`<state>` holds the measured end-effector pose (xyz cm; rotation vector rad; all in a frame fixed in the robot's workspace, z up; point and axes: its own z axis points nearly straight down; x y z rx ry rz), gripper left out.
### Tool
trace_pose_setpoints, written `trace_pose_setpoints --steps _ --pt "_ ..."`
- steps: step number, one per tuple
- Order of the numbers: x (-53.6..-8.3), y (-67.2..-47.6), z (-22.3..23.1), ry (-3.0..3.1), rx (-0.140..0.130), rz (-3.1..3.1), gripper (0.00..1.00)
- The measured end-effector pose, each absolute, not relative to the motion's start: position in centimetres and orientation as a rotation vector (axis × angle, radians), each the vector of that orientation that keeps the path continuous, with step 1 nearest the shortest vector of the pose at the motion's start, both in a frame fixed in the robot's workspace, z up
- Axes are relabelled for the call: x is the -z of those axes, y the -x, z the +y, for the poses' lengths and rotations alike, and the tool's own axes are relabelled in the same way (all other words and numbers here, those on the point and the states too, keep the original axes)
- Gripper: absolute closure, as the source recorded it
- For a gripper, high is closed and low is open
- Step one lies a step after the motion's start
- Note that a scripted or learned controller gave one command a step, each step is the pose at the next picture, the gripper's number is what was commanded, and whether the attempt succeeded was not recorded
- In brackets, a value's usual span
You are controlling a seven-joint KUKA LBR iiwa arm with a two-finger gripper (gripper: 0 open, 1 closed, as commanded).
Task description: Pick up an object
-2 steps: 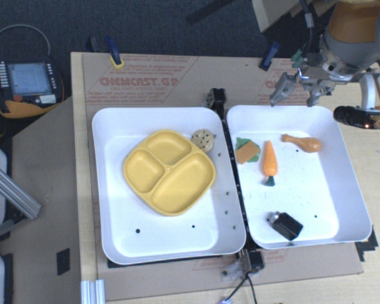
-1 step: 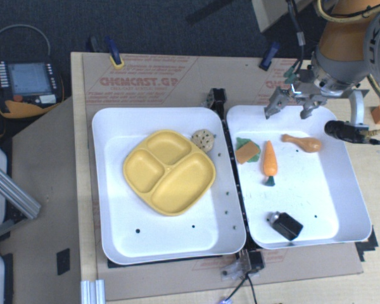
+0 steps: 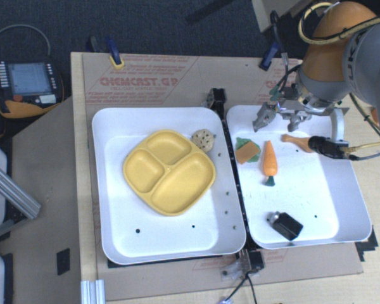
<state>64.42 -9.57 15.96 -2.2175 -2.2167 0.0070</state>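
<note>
The left bin is holding a yellow plate and a cookie just beside it. The right bin is holding an orange-green toy, a carrot and, well apart, a black block. The gripper is hovering over this bin's far edge, fingers spread and pinching nothing. The board is showing "CHEMCAST GP" in red.

Two bins; one plate, one cookie, one carrot, one black block.
</note>
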Motion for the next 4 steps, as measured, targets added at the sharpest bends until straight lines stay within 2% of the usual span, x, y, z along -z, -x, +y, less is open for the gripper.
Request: trace_pose_setpoints --steps 1,2,3,4 --pt "-10.4 -65.3 -9.8 2.218 -0.003 -2.221 0.00" --pt "-11.7 -65.4 -9.8 2.222 0.000 -2.222 1.00" --pt "-16.2 -65.0 -10.3 2.225 0.003 -2.223 1.00" --pt "-20.8 -65.8 -10.1 2.223 0.004 -2.225 1.00"
